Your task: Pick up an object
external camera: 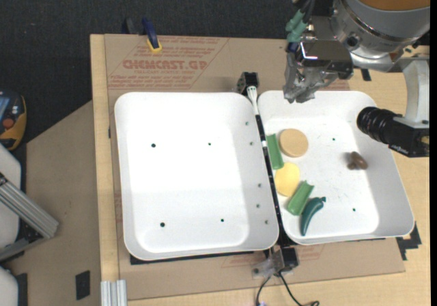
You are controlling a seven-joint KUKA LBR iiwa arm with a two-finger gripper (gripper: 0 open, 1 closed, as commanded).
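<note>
Crowding along the divider threatens a clean pick

Risk gathers at the left wall of the right shallow white plastic bin [382, 226], where most of the candidates lie packed together. The claw [299, 91] hangs over that bin's far rim, above and apart from everything inside; whether its fingers stand open or closed cannot be told from this angle, and nothing shows between them.

A flat green bar [274, 151] lies against the divider, touching a round tan disc [294, 142]. Just below sits a rounded yellow piece [286, 178], then a light green block [299, 197] and a dark green curved pepper-like piece [310, 214], each touching the next. A descent onto this cluster would likely land a finger on a neighbour or on the bin wall, pushing pieces aside instead of enclosing one. The disc and bar also look low and flat, so fingers may slide over them and close on nothing.

A small brown lump [355, 160] rests alone toward the right side, well apart from the rest; it seems the safer target, though its small size leaves little margin for a misaligned approach. The left white bin [136, 134] offers nothing to grasp.
</note>
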